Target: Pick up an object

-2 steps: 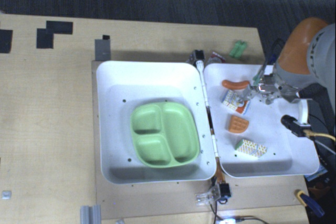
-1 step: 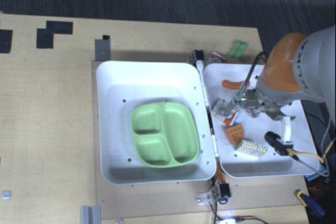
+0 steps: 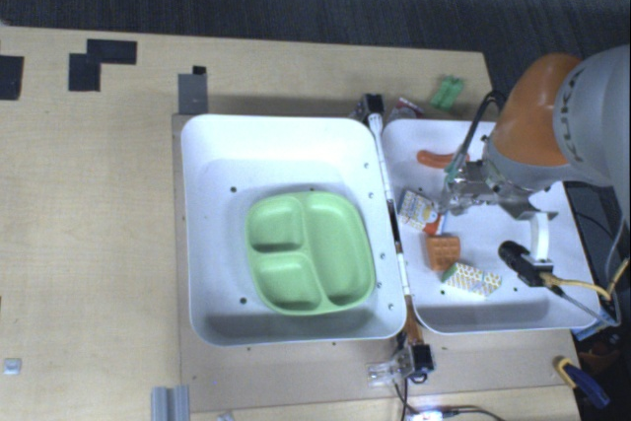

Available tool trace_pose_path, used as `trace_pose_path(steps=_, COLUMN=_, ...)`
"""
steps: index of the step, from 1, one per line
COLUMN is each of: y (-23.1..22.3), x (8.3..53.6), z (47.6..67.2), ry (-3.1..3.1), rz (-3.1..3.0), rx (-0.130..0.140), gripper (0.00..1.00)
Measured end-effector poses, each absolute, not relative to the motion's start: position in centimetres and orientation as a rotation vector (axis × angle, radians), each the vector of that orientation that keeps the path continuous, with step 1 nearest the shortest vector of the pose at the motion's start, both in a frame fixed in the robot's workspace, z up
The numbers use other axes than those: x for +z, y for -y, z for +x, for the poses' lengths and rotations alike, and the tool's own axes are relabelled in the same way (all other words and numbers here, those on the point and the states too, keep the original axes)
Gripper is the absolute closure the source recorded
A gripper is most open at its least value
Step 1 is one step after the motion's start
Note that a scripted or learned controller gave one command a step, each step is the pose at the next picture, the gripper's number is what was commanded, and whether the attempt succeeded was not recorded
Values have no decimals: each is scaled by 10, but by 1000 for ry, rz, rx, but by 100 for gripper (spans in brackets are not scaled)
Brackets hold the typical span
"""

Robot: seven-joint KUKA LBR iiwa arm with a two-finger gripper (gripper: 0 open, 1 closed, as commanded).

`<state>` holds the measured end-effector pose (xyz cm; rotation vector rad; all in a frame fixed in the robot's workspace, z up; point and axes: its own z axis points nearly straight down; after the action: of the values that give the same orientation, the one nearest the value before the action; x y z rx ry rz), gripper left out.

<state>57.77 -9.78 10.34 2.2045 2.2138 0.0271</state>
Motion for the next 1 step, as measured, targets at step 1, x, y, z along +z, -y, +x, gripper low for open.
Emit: trace_pose_path(steps=1, y=98, x=103, z=578, ry=-2213, rz=2205, rx=26, gripper=0)
